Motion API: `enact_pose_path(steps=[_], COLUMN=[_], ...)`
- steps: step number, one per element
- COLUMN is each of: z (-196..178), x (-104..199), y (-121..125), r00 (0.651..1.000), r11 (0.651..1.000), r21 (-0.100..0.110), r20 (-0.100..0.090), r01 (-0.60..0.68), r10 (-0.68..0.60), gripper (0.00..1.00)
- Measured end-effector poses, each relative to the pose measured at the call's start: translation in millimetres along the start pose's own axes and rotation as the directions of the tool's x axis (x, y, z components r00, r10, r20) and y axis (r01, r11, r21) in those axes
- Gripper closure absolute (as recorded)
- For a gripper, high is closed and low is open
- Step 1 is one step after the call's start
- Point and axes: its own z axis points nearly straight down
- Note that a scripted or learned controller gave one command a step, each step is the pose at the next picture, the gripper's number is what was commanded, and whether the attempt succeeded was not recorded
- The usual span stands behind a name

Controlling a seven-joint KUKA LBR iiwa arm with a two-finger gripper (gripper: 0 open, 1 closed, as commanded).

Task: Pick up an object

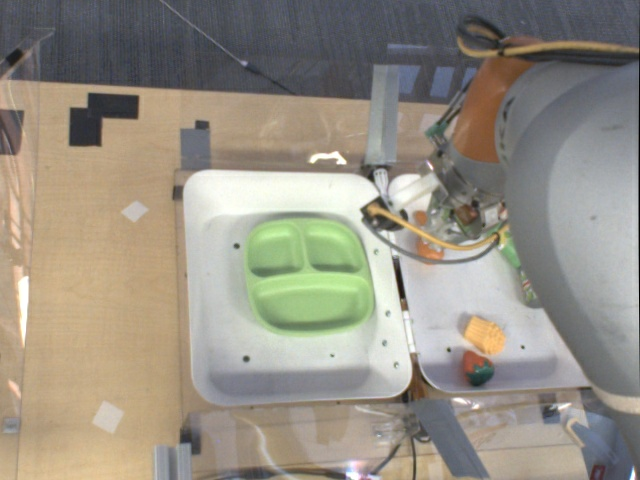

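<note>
The arm is down over the right bin [440, 363], its tool [458, 215] low at the far edge by an orange piece [430, 249], grip unreadable, so this looks like the reach, and next comes a clean close and lift.

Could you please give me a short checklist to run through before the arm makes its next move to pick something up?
1. Gripper sits over the right bin, far end: ok.
2. Fingers open or shut: cannot tell.
3. Anything held: cannot tell; wrist and cables crowd the spot.
4. Yellow corn-like piece lies free in the right bin, near end: ok.
5. Red and green piece beside it, unobstructed: ok.
6. Green divided tray lies flat in the left bin, away from the arm: ok.
</note>
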Motion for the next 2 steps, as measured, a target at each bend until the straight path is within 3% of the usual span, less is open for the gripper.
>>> enact_pose_path(steps=[1,2], z=[27,0], x=[-44,13], y=[167,89], r00=[0.998,0.978], r11=[0.998,0.978], r21=[-0.002,0.000], r20=[0.004,0.000], r01=[0.060,-0.209], r10=[-0.060,0.209], gripper=[1.00,1.00])
